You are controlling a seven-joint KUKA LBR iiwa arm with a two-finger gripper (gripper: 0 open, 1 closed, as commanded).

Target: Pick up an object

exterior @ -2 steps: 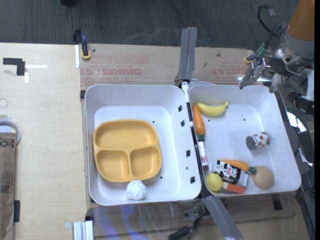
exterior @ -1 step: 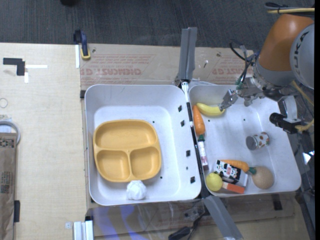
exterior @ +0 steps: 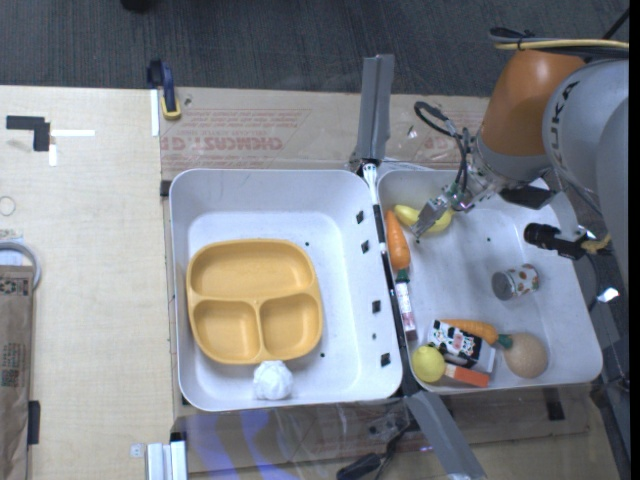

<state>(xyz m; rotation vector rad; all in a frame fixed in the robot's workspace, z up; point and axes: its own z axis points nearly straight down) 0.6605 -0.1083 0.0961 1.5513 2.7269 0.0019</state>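
The gripper hangs low at about ten o'clock in the right bin, fingers slightly apart, touching the yellow banana beside the carrot. Nothing is between them yet; I judge it is placed to grasp.

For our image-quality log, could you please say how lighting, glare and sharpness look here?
Camera view: light is even and soft; the bins cast faint shadows; the plastic sheet at the bottom edge shows bluish glare; the can glints; the hand is small and slightly blurred.
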